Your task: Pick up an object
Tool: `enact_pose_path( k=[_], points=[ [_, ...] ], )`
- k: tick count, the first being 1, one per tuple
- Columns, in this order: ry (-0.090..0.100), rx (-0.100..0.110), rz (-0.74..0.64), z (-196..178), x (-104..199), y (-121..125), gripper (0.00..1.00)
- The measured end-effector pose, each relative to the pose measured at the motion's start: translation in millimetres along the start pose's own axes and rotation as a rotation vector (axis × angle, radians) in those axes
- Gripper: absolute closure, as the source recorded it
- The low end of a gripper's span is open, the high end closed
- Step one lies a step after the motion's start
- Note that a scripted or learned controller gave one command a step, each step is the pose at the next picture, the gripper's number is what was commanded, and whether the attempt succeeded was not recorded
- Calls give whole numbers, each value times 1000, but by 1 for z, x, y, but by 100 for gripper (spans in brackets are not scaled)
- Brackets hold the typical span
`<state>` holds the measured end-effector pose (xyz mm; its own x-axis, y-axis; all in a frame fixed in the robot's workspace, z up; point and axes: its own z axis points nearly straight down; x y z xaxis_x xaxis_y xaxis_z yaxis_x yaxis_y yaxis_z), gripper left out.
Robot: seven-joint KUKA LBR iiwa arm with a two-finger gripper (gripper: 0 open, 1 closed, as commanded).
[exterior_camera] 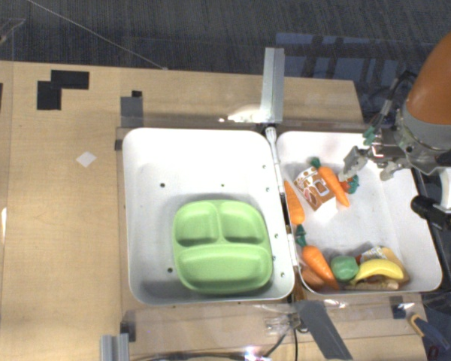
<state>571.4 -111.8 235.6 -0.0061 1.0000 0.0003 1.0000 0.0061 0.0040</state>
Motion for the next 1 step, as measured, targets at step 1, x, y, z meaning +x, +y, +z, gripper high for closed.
enact_pose_path(
  k=[1],
  points=[
    [0, -3, 189, 99, 3, 48, 0]
  ],
)
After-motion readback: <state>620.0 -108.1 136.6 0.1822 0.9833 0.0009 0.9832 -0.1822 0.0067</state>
